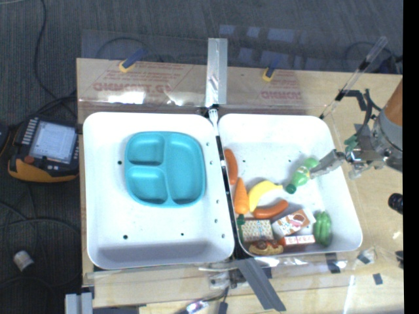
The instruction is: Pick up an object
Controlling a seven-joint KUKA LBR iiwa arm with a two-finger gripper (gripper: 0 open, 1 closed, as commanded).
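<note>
Two bins side by side on desk (105, 77); left bin (105, 241) holds divided tray (163, 169) near centre; right bin (275, 133) has toy food bunched at front-left: banana (265, 190) w/ sausage (270, 209) just in front, boxes (291, 227) at front wall; bottle (300, 176) right of banana; handheld device (42, 149) on floor left of desk.

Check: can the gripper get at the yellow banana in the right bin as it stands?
Probably yes, but tight. The banana lies uncovered on top; the carrot and sausage press against it. The gripper is already nearby, at the green bottle.
</note>
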